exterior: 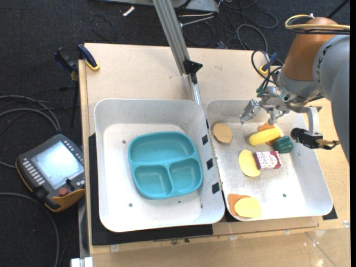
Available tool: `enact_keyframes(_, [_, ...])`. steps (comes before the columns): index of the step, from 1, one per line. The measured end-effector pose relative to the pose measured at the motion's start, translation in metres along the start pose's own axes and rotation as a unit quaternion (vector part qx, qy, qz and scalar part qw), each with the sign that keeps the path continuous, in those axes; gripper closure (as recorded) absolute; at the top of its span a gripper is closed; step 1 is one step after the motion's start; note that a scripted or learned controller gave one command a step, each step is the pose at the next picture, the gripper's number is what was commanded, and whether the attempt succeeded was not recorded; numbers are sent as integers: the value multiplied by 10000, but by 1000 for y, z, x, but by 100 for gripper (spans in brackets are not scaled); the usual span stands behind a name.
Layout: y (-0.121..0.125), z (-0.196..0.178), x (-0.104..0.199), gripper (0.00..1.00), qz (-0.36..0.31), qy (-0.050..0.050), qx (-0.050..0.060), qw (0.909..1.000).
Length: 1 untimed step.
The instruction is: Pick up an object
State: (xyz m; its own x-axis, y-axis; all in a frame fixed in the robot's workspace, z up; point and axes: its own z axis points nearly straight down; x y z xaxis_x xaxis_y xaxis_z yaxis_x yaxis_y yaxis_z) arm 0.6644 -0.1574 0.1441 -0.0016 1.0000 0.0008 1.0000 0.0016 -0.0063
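My gripper [261,114] hovers over the back of the right bin [303,191], open, with nothing between its fingers. Just below it lie a yellow corn-like piece [265,136] and an orange piece [267,127] partly tucked behind it. A dark green piece [283,144] touches the yellow one on its right. A tan round cookie [222,133] rests to the gripper's lower left. Further forward sit a yellow oval [248,163] and a red-and-white packet [267,160] side by side.
A yellow disc on an orange piece [245,206] lies at the right bin's front left corner. The left bin [111,149] holds a teal divided plate [165,164]. A metal pole [175,32] slants up from between the bins.
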Motion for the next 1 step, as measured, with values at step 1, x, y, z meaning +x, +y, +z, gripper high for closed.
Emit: enact_keyframes(1, [1, 49, 1, 0, -9, -14, -39, 10000])
